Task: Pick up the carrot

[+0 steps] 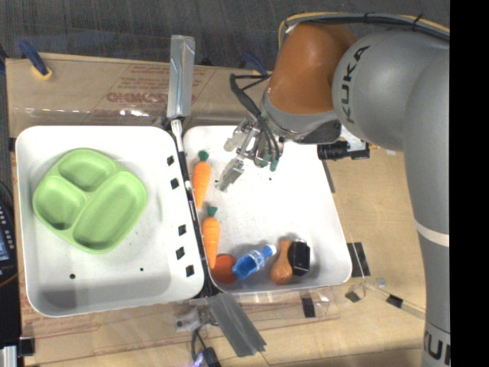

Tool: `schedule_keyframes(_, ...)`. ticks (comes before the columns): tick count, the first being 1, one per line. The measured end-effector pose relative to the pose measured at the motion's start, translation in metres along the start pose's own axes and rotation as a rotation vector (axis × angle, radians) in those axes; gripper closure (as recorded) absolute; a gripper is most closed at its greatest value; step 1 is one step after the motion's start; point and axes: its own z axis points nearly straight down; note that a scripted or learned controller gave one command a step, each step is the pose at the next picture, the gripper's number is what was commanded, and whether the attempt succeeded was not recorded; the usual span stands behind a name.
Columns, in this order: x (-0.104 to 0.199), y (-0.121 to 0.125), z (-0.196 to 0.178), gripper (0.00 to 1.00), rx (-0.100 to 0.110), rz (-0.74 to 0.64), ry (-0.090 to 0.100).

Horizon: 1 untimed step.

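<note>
**Up high, nothing in my pincer**

Here my pincer (243,159) hangs open above the right bin (325,212), with nothing between its fingers. One carrot (201,183) lies by the bin's left wall. A second carrot (211,235) lies just below it. The green plate (90,199) sits in the left bin (46,281).

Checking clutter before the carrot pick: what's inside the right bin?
Right bin holds two carrots along its left wall, then a red piece, blue bottle, orange piece and black item. The arm covers the far right corner.
</note>
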Motion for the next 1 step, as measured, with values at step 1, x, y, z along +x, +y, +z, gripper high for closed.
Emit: schedule_keyframes(1,0.0588,0.0099,0.0007,0.0,0.0,-0.219,0.004)
